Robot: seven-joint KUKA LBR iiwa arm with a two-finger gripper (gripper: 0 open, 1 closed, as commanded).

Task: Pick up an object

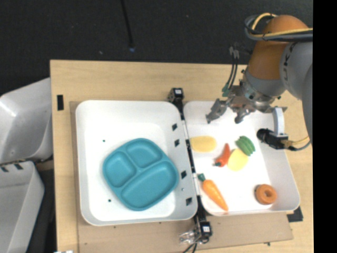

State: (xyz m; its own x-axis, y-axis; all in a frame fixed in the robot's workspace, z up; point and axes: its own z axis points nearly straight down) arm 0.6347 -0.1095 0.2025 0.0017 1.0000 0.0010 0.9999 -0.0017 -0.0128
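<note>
The gripper [227, 113] hangs over the far end of the right bin [279, 157], fingers spread apart with nothing between them, so no object has been picked yet. Taking the yellow piece [203, 144] as the landmark: it lies nearest the gripper, just toward the near side of it, and looks the likeliest target. The main risk, as I judge it, is a miss or a glancing contact; the piece is low and rounded, and fingers closing off-centre could squeeze it out sideways or push it against the bin wall on its left, where a finger would have little room to get down. To the right of the yellow piece sits a tight cluster: a red pepper [224, 155], touching or nearly touching a second yellow item [237, 160], with a green item [245, 144] at its far side. A grasp aimed there could catch two things at once or knock them apart. Nearer the camera from the yellow piece lies a carrot [214, 192], close to the wall, and well off to the right of that an orange ring [266, 194], standing alone and clear of neighbours. The left bin [95, 120], beyond the wall from the yellow piece, holds a blue tray [139, 174], well out of the way.
</note>
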